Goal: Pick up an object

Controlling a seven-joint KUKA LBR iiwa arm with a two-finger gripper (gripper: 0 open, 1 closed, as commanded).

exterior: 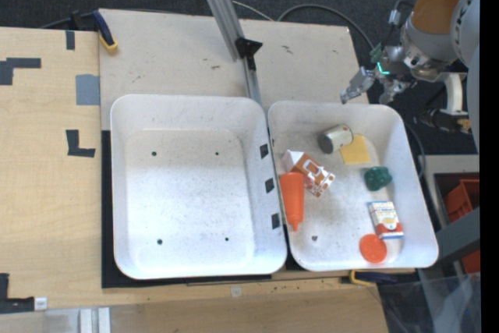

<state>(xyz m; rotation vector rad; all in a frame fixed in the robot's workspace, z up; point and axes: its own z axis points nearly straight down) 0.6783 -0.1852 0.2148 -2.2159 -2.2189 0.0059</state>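
Several small objects lie in the right bin (405,138): an orange carrot (292,199), a red and white toy block (310,172), a grey and cream cylinder (335,139), a yellow block (355,150), a dark green piece (377,178), a small carton (384,218) and an orange disc (373,248). My gripper (373,88) hangs above the bin's far right corner, raised off the bench, with its two fingers spread and nothing between them.
The left bin (125,168) sits beside the right one, sharing a middle wall with black clips. A slanted metal rail (222,0) rises behind the bins. A yellow clamp (105,31) sits at the back left. Cables trail near the arm.
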